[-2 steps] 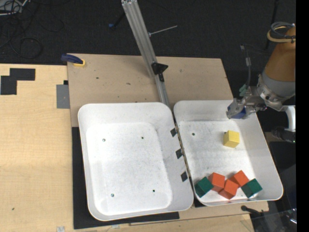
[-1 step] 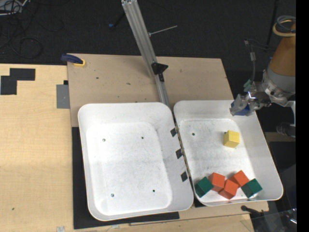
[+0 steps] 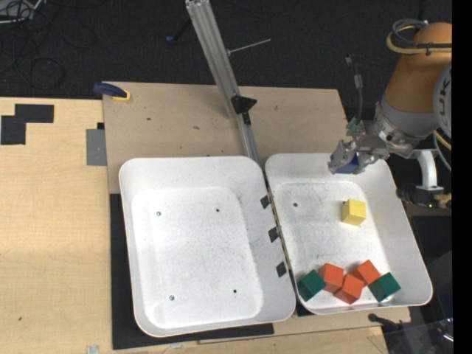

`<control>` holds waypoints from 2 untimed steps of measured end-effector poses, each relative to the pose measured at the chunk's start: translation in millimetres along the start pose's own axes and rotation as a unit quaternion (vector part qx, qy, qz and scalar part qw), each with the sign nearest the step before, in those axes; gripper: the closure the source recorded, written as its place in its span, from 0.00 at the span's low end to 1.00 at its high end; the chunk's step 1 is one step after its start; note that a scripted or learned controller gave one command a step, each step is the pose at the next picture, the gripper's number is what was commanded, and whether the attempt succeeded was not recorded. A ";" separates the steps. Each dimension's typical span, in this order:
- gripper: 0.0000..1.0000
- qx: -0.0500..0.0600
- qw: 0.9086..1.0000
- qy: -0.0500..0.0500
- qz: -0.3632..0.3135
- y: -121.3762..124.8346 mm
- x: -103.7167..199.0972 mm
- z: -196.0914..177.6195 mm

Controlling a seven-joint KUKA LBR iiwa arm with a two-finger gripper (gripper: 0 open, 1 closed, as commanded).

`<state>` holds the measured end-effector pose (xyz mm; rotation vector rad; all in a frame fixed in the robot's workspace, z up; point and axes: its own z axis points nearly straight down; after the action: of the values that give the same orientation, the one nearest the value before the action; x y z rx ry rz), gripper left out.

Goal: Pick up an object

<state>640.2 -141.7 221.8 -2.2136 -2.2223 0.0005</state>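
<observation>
A yellow block (image 3: 353, 212) is sitting alone in the right bin (image 3: 317, 198), a little right of the middle of the frame, with bare white floor all around it. It looks like the easiest thing to be picked, because nothing is touching it. Lower down, near the bottom right of the frame, a huddle of blocks is lying together: a green block (image 3: 310, 283), three orange blocks (image 3: 348, 281) and another green block (image 3: 384, 286), all pressed close or touching. These are probably harder to grab, since neighbours could be bumped. The gripper (image 3: 345, 161) is hanging over the upper rim of the right bin, up and a bit left of the yellow block, and something blue is seen at its tip. It cannot be told whether the claw is spread or pressed together, and nothing is clearly being pinched. For a good try, the claw should be brought right above the yellow block, lined up with its flat sides, and lowered straight. The left bin (image 3: 147, 198) is lying beside it.
</observation>
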 end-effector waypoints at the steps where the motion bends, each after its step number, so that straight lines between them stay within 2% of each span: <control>1: 1.00 0.000 1.000 0.000 0.000 3.6 51.1 -7.0; 2: 1.00 0.002 1.000 0.000 0.000 -4.6 106.5 4.5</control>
<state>635.2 -35.3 217.7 -2.2124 -2.2203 0.0042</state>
